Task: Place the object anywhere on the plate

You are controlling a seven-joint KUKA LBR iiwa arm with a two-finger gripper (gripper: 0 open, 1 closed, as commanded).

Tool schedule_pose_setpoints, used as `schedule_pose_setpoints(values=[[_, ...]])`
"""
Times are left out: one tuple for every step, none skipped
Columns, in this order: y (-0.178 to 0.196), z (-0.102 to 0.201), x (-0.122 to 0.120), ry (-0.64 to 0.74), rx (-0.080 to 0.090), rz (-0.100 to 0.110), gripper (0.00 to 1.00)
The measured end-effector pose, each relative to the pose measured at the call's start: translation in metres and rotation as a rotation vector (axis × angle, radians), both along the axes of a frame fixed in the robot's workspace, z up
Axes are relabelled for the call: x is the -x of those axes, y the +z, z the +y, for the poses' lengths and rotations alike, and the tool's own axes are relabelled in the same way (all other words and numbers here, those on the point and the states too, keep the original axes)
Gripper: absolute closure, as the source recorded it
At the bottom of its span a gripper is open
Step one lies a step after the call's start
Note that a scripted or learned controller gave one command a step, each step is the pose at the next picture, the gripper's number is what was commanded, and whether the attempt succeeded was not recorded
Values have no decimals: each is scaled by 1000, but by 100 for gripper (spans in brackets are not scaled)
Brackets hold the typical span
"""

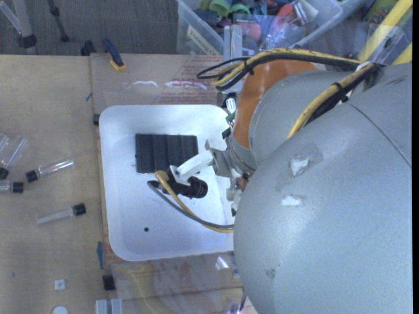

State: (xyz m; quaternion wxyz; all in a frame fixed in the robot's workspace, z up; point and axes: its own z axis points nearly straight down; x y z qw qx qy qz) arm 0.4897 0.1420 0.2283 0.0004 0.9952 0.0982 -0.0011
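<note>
Pale wooden bench runs under everything, with a clear tub of bright odds and ends beyond its far edge and a few black-capped clear vials loose near its left edge. On the bench sits a shallow white bin, and the task's thing, a black slab, lies flat on the bin's floor toward its far left corner, clear of the walls. The slab is a matt black rectangle, longer than it is deep, its top cut by parallel grooves into several bars. It looks rigid and fairly light, more like moulded plastic or foam than metal, so it should neither sag nor crush when lifted. Being thin and flat on the floor, it offers little height to bite on, so the surest hold is probably across its shorter width near the middle, where it would hang level. A small dark speck lies nearer the bin's front edge. The grey arm with its orange band covers the bin's right side, and the gripper sits low just beside the slab's right end. Whether the claw is spread or closed I cannot tell, nor whether it has hold of anything.
</note>
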Motion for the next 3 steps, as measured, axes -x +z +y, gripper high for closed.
schedule_pose_setpoints(values=[[-15, 49, -113, 135, -1, -2, 100], [-98, 82, -73, 172, 0, 1, 100], [-67, 83, -111, 683, -2, 3, 100]])
